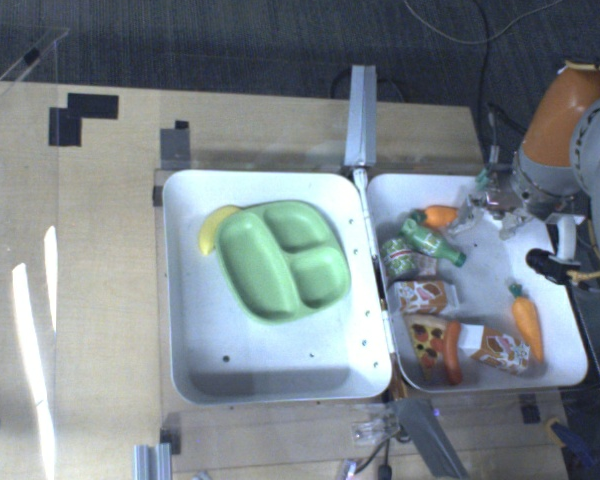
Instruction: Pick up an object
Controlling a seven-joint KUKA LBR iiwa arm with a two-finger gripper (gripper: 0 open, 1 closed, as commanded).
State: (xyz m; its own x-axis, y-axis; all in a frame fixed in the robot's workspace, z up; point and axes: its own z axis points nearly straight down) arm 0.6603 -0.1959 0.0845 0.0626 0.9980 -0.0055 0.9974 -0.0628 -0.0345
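Gripper [497, 206] low over right bin's [570, 368] far edge, just beside small orange carrot [441, 216]; finger spread cannot be told, nothing seen held.

Two white bins side by side. Left bin [270, 368]: one green divided tray [280, 258], one yellow banana [216, 230] peeking from under its far-left edge.

Right bin: one green bottle [432, 242], two carrots, second [526, 328] near right wall, several printed packets [420, 296].
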